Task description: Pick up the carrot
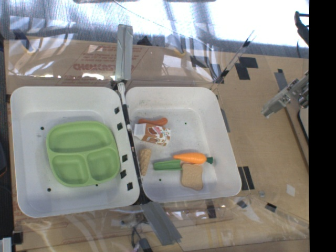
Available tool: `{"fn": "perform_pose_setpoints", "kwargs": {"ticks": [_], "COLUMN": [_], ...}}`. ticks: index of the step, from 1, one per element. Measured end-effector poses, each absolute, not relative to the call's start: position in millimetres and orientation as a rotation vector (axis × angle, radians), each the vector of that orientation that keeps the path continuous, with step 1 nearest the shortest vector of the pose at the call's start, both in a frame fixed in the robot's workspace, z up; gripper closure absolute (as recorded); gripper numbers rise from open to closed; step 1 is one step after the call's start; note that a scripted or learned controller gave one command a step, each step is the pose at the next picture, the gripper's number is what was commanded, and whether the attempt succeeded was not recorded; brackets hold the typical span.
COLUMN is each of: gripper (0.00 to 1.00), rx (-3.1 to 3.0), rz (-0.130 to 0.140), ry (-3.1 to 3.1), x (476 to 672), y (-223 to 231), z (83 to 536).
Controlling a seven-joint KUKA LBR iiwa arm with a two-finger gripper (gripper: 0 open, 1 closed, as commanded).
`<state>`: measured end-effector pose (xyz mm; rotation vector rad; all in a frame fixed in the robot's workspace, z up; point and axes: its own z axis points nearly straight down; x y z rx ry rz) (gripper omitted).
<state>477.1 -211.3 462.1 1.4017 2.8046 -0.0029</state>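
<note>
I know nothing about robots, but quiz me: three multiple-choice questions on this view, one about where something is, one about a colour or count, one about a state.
1. Where does the carrot lie?
A. in the right bin
B. on the green tray
C. on the bench outside the bins

2. How many compartments does the green tray have?
A. two
B. three
C. five

3. How does the gripper stand to the carrot?
A. touching it
B. lifting it
C. well away, right of the bins

Answers:
1 A: it rests on the right bin's floor.
2 B: one large above two small.
3 C: it hangs over the bare bench.
</note>
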Motion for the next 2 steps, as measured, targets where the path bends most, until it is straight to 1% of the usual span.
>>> {"fn": "perform_pose_setpoints", "kwargs": {"ticks": [1, 2], "gripper": [1.0, 1.0], "rx": [0.92, 0.376], "rz": [-0.003, -0.003], "ry": [2.999, 3.117], "x": [477.3, 477.4], "y": [-210.3, -210.2], "z": [494.0, 493.2]}}
